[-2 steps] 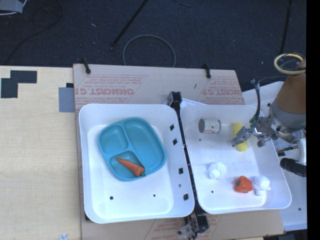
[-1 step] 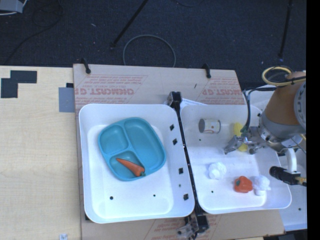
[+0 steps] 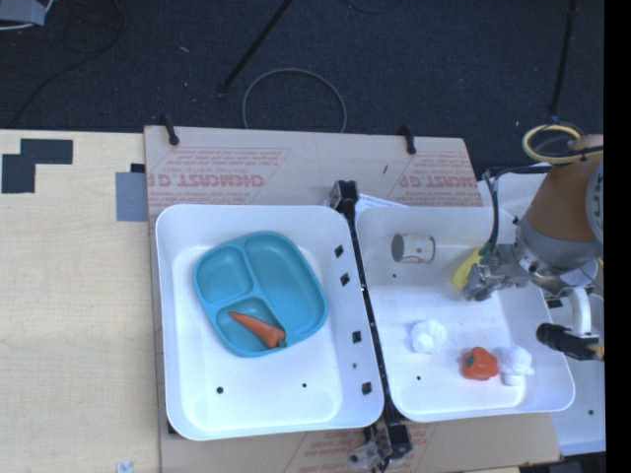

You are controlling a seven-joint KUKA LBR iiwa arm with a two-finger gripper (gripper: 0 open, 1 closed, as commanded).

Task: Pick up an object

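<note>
Nearest, an orange pepper (image 3: 479,364) lies in the right bin (image 3: 552,397); farther, the pincer (image 3: 480,285) touches a banana (image 3: 466,269), grip state unclear.

I count two white bins (image 3: 187,264), one blue plate (image 3: 286,269), one carrot (image 3: 256,328), one cup (image 3: 414,248), one yellow item (image 3: 463,270), two white lumps (image 3: 428,336), one red pepper (image 3: 479,364)

Both bins (image 3: 197,402) are white. The divided plate (image 3: 286,279) is light blue, and the carrot (image 3: 256,327) on it is orange with a green tip. The small cup (image 3: 414,248) is pale with a dark mouth. A yellow thing (image 3: 463,272) sits by the grey claw (image 3: 480,286). The pepper (image 3: 479,364) is red-orange, beside white lumps (image 3: 427,336). The bench (image 3: 69,313) is pale wood; the cardboard (image 3: 256,170) is tan with red print.
</note>
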